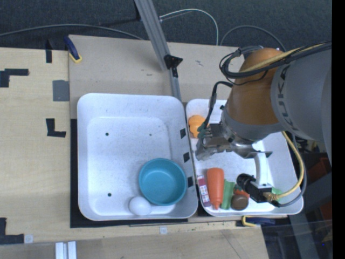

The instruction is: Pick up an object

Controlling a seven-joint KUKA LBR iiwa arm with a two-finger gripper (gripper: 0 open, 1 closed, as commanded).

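Gripper (pixel 205 147) over right bin (pixel 288 169) | finger state unclear | carrot (pixel 215 186) below | labels unreadable

The worktop (pixel 32 161) is light wood, marked with black tape pieces (pixel 53 127) and one grey patch (pixel 61 90) toward its left side, and a yellow and blue clamp (pixel 73 49) sits at the upper edge of the panel behind the bins. A slanted grey metal pole (pixel 152 27) crosses from the top of the view down to a black bracket (pixel 173 61) at the far rim. Thin cables (pixel 197 14) loop over the dark carpeted floor (pixel 54 7) beyond the worktop.
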